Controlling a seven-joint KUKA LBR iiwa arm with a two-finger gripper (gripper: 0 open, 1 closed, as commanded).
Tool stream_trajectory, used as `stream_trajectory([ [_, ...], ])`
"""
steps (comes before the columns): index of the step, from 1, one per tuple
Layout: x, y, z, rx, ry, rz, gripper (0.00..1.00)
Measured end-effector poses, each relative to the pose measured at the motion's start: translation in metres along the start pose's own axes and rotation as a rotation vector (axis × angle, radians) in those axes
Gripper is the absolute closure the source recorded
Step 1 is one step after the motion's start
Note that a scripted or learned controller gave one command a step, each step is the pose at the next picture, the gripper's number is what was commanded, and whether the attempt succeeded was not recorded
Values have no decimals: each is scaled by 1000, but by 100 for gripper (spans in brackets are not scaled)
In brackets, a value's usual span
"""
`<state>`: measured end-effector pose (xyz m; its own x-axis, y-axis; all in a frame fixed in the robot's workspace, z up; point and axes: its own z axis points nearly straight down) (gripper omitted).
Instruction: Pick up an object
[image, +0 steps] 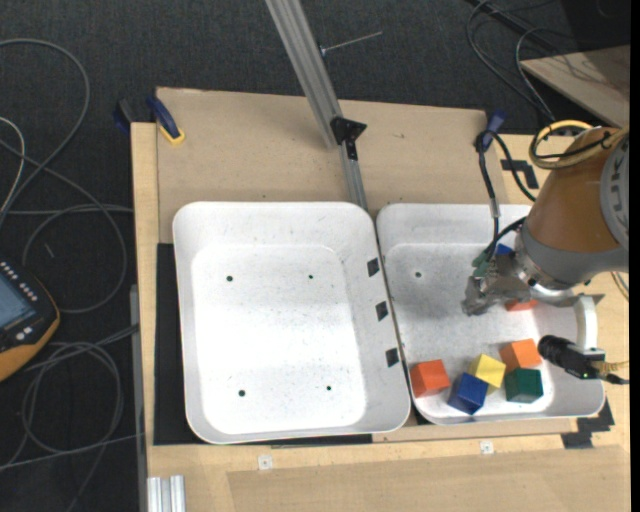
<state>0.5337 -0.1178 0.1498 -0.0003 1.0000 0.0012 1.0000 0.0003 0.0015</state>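
Hovering mid-right bin (440, 240), the pincer (482, 297) is leaving open floor leftward; its state I cannot tell; blocks (478, 380) are crowding the near rim.

No legible text, labels or numbers seen.

I count two white bins (275, 225) on my worktop (250, 150). Below my pincer (480, 298) lie five blocks: two orange blocks (430, 376), one yellow block (490, 369), one blue block (467, 393) and one green block (523, 385). Just beside my pincer shows one small red piece (518, 305), too hidden to name.
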Motion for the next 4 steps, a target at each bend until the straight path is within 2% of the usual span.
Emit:
stream_trajectory([
  [2, -2, -3, -113, -8, -3, -2, 100],
  [3, -2, -2, -115, -1, -2, -1, 100],
  [4, 36, 20, -114, -1, 0, -5, 100],
])
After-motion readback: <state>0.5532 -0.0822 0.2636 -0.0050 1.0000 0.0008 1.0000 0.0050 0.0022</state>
